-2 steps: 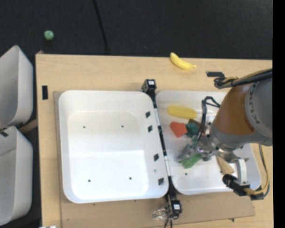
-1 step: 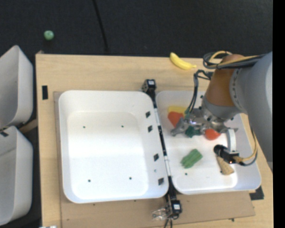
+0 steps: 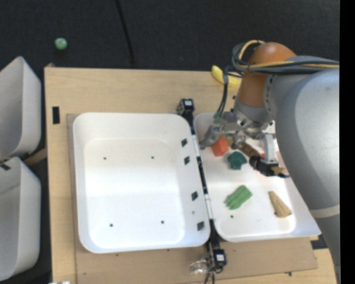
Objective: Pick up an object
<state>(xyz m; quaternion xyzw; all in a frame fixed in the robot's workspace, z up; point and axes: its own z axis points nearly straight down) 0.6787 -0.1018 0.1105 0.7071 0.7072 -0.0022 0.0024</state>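
Reaching in from the right, the grey arm [image 3: 307, 129] hangs over the right bin [image 3: 254, 226] on the wooden bench [image 3: 124, 90]; the left bin [image 3: 130, 182] sits beside it. The gripper [image 3: 225, 136] is low by an orange block [image 3: 220, 147] — whether its fingers are spread, I cannot tell. A green piece [image 3: 238, 197] lies with its long axis diagonal, upper end right; a tan wedge [image 3: 279, 204] tapers toward upper left — dark floor behind.

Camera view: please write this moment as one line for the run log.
gripper: low in right bin, over orange object | nearby: dark green object, light green object, tan object | grasp: unconfirmed
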